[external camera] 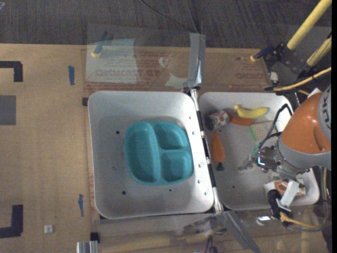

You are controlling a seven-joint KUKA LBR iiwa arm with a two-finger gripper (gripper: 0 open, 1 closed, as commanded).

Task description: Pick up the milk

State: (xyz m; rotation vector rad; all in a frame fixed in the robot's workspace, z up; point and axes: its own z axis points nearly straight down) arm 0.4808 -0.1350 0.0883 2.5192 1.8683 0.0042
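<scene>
A small white carton with red-orange markings, which looks like the milk (288,190), lies at the front right corner of the right bin (237,194), partly under the arm's wrist. My gripper (250,164) hangs low over the middle of the right bin, to the left of that carton and apart from it. The grey arm with its orange band (305,133) covers the bin's right side. Nothing shows in the gripper.
The right bin also holds a yellow banana (251,111), a red piece (241,121), a small brown-red can or carton (219,119), an orange carrot (217,147) and a pale green item (259,130). A teal divided plate (158,152) lies in the left bin (105,141).
</scene>
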